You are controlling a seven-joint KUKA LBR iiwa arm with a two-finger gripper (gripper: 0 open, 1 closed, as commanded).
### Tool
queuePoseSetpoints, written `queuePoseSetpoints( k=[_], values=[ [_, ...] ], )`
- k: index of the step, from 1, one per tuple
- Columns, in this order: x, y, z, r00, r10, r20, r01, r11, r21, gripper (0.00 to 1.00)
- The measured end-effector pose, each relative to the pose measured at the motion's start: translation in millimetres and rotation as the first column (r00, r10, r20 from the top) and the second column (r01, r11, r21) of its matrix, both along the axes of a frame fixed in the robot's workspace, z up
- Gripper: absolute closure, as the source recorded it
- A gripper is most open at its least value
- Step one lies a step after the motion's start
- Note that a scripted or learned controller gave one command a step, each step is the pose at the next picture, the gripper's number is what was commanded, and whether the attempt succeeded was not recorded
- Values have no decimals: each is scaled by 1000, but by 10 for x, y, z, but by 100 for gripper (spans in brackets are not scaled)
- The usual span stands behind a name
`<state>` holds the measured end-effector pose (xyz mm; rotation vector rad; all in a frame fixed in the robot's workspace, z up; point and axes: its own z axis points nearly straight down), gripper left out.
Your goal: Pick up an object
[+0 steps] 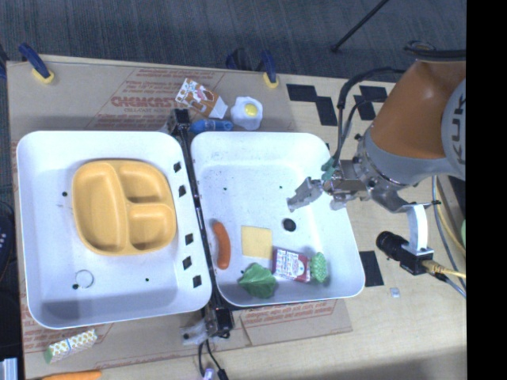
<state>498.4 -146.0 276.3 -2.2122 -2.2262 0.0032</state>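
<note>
tan table (396, 307) with a printed cardboard sheet (142, 97) under two white bins, dark grey carpet (158, 14) beyond the table's far edge. blue clamps (36, 63) pin the cardboard's far corners, another at (268, 68). black square markers (313, 101) on the table, far-right of the right bin.

landmark: right bin (238, 150). end effector (305, 194) hangs over its right-middle, above the floor, nothing between the fingers; can't tell how far open they are. arm (416, 121) comes in from right of the bin.

in the bin, near edge: sausage (223, 244) near the left wall, cheese slice (256, 242) just right of it, green leaf (258, 280) at the near wall, red carton (291, 264) touching the leaf's right side, small green piece (318, 267) at the carton's right. dark spot (289, 226) on the floor below the end effector.

left of the bin: left bin (40, 157) holding a yellow tray (123, 206).

beyond the bin's far wall: snack packet (195, 96), blue item (210, 125), white-yellow toy (247, 112). wrapper (71, 344) on the table, near-left of the left bin.
</note>
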Motion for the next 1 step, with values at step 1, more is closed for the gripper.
queuePoseSetpoints(
  k=[1],
  values=[
    [-204,478,-977,995,102,-2,-102,995,1,0]
  ],
)
